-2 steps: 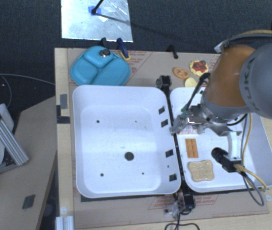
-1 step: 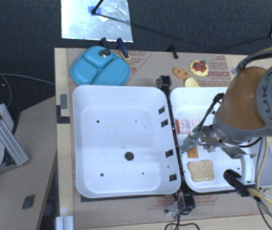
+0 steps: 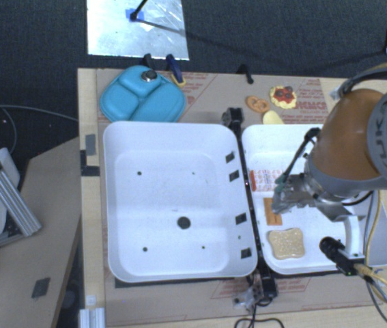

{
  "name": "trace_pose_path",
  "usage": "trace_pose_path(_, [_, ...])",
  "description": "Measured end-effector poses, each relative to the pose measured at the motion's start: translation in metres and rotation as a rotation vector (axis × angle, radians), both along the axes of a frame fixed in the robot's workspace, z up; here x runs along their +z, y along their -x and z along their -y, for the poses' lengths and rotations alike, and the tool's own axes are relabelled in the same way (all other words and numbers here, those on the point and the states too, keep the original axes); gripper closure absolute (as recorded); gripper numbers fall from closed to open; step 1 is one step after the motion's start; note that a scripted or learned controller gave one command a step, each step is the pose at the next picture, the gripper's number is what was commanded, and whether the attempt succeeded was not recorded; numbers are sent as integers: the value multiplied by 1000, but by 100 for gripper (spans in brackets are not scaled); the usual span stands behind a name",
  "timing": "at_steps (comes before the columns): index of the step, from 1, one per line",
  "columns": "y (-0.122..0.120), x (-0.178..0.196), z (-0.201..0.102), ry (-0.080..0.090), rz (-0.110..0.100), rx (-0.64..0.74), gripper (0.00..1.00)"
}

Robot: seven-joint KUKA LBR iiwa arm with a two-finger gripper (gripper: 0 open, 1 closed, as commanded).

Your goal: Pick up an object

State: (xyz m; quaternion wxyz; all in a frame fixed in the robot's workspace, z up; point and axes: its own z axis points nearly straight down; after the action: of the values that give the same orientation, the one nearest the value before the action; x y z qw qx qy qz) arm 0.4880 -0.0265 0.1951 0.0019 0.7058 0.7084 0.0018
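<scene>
In the right bin lie a slice of toast near the front, an orange block just behind it, and a red and white packet further back. My gripper hangs low over the right bin, at the right edge of the orange block and partly covering it. The grey arm with its orange band hides the middle and back right of that bin.
The left bin holds a small dark round spot. Behind the bins lie a blue compartment tray, a pretzel-like piece, a small pizza toy and a pale yellow piece. Black clips line the divider.
</scene>
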Motion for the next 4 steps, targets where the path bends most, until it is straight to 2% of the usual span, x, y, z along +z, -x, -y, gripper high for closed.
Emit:
trace_pose_path(1, [-12, -11, 21, 1, -3, -5, 100])
trace_pose_path(3, [-13, 10, 20, 0, 2, 3, 100])
trace_pose_path(4, [-17, -12, 35, 0, -5, -4, 100])
